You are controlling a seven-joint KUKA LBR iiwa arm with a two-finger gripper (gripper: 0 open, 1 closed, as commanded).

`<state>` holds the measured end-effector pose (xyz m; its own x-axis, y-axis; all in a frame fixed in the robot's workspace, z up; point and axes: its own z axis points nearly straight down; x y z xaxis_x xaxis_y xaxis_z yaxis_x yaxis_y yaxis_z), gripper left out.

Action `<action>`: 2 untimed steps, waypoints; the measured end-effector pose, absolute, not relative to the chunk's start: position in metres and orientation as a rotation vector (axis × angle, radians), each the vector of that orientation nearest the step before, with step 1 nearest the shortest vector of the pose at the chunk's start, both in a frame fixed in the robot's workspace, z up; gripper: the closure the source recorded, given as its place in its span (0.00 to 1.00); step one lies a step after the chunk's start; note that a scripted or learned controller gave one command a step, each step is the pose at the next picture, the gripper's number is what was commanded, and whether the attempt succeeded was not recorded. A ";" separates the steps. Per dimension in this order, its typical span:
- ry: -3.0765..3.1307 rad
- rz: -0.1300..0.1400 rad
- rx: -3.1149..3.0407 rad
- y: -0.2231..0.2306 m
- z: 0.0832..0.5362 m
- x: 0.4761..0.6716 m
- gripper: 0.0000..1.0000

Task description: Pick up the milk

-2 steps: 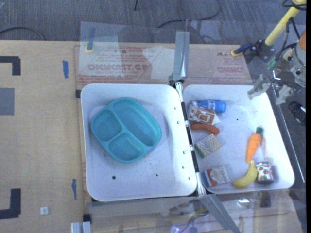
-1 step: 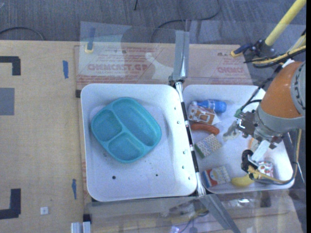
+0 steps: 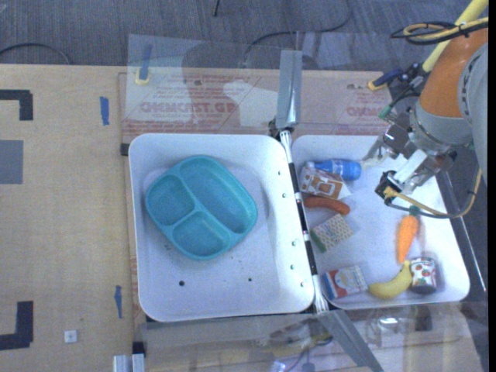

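The arm (image 3: 457, 76) ran off the top right corner, most of it out of shot. The gripper (image 3: 403, 165) was a muddle, too blurred to make out! The bottle (image 3: 339, 168) had its left end tucked behind the upper carton (image 3: 321, 183). Print on that and the lower carton (image 3: 346, 281) was too small to read. The banana (image 3: 390, 285) covered the can's (image 3: 423, 274) lower left.

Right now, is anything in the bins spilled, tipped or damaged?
Nothing looks spilled or broken. The blue bottle lies on its side in the right bin, beside a carton; the teal plate sits askew in the left bin.
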<state>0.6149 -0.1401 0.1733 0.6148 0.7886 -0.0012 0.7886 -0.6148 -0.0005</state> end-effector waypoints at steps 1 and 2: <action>1.335 -0.002 2.844 -0.143 0.305 0.637 0.00; 1.260 -0.004 2.880 -0.109 0.194 0.537 0.00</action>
<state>0.5371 -0.1092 0.1944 0.6786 0.7345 -0.0012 0.7345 -0.6786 -0.0032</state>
